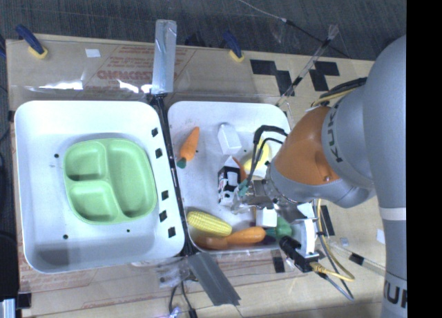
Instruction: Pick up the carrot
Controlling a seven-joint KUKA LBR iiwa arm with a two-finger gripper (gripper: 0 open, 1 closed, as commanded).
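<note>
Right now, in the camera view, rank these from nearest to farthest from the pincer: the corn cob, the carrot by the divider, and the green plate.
1. Corn cob: right bin, near its lower edge, just lower left of the pincer.
2. Carrot: right bin's upper left, beside the divider.
3. Green plate: in the left bin, far across the divider.

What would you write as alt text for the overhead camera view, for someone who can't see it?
A grey and orange robot arm reaches from the right over the right bin, where a carrot lies near the left wall, apart from the gripper. A green divided plate sits in the left bin.
</note>
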